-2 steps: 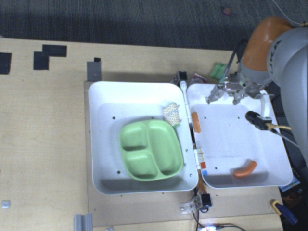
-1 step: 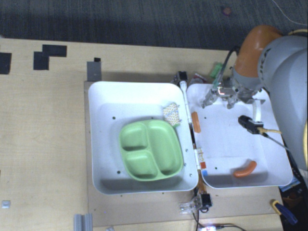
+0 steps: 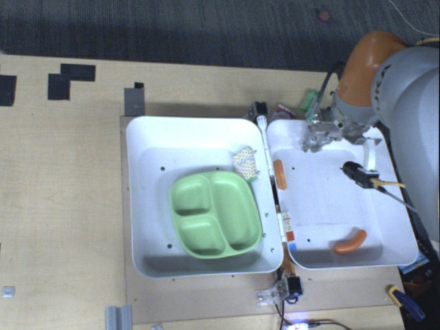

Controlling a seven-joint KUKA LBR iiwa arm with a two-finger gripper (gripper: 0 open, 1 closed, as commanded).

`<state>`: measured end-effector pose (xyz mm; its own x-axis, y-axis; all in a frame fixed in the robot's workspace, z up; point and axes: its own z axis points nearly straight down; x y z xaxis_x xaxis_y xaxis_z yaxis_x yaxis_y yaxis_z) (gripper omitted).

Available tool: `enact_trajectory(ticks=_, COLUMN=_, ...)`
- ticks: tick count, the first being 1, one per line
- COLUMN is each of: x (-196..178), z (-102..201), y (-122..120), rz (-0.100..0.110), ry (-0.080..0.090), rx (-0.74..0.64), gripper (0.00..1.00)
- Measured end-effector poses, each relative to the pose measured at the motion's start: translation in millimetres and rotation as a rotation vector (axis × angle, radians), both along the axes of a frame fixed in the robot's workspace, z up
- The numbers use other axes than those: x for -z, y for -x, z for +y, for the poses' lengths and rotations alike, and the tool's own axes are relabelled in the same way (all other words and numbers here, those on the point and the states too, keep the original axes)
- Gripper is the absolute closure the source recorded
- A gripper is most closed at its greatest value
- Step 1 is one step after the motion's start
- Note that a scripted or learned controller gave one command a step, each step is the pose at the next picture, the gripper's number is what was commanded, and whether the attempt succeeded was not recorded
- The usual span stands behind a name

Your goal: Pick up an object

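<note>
Two shallow white bins sit side by side on a pale wooden bench (image 3: 62,205), their inner walls touching down the middle of the camera view.

Left white bin (image 3: 137,184): a light green plastic divided plate (image 3: 215,213) with three compartments lies flat on the floor, nearer the front and right wall. Just beyond its far right corner, a small crumpled white-and-yellow patterned scrap (image 3: 245,161) rests against the bin's right wall. Scrap and plate are close; contact between them cannot be confirmed.

Right white bin (image 3: 323,205): a narrow orange stick (image 3: 280,174) lies lengthwise along the foot of the left wall, in the far half. A curved orange sausage-shaped piece (image 3: 350,241) lies near the front wall, right of centre. The two are well apart, with bare floor between them.

Robot: the grey arm (image 3: 405,115) enters from the right, with its orange band (image 3: 361,67) above the far right corner of the right bin. The metal gripper (image 3: 317,140) hangs over the far end of that bin, near the far wall and left of centre. Whether the gripper is apart or together cannot be told at this angle and sharpness. It stands near the orange stick but to the right of it, and well apart from the sausage-shaped piece. Every loose object noted lies on a bin floor or against a wall.
</note>
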<state>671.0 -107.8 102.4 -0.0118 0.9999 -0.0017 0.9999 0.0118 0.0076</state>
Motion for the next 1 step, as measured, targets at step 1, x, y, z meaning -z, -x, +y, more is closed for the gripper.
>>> enact_trajectory(ticks=1, x=-83.8, z=106.1, y=1.2, rz=0.002, ry=-0.004, rx=0.006, gripper=1.00)
